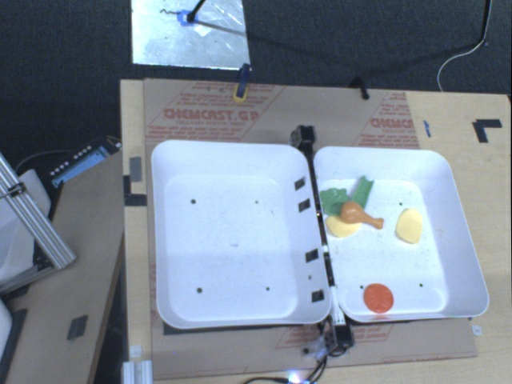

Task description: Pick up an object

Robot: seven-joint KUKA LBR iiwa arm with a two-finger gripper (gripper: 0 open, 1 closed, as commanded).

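Two shallow white bins are sitting side by side on the table [448, 118], and all the objects are lying in the right bin [460, 214]. The left bin [232, 230] is standing just beside it, the two touching along the middle edge, where small black clips are sitting.

In the right bin, an orange drumstick-shaped toy [360, 214] is lying near the left wall, with its thin end pointing to the right. It is resting partly on a pale yellow flat piece [340, 228] and partly on a green leafy piece [346, 194], which is reaching up toward the back of the bin. A yellow rounded piece [409, 226] is lying to the right of the drumstick, apart from it. A round orange-red disc [378, 298] is lying alone near the front wall of the bin, well apart from the other things.

The state of the hand I cannot tell from this view, and so I also cannot say how the objects are lying relative to it.

Behind the table, a shiny silver sheet [190, 21] is lying on the dark floor.
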